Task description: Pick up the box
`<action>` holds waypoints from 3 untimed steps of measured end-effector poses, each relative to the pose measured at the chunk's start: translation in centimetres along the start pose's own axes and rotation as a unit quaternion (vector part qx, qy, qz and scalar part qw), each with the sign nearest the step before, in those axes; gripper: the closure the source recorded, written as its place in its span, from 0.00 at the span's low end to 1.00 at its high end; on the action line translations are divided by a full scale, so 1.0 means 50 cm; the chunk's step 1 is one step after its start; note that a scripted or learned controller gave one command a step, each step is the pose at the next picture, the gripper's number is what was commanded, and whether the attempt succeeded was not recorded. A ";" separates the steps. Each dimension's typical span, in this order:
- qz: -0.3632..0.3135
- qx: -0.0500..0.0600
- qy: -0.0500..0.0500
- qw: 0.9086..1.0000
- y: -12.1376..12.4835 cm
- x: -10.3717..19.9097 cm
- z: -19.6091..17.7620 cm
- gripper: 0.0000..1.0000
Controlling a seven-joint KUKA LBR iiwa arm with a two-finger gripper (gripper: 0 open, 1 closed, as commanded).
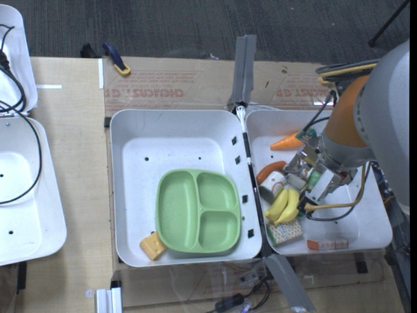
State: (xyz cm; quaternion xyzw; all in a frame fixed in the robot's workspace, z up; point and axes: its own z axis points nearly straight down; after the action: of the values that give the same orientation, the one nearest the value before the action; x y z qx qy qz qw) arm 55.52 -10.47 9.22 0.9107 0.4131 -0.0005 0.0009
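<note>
One box [285,231] lies just below the jaws [298,182], untouched.

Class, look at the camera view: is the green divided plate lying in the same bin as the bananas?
No. The green divided plate lies in the left bin, while the bananas lie in the right bin.

No legible text on anything

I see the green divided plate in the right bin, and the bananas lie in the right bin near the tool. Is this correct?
Not fully. The camera view shows the green divided plate in the left bin, not the right one. The bananas do lie in the right bin, near the tool.
</note>
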 end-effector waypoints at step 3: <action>0.186 0.002 -0.001 0.982 0.141 0.012 -0.196 1.00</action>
State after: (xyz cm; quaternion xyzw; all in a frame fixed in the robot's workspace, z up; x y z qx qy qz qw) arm 61.23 -14.65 19.02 0.9717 0.2362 -0.0022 -0.0001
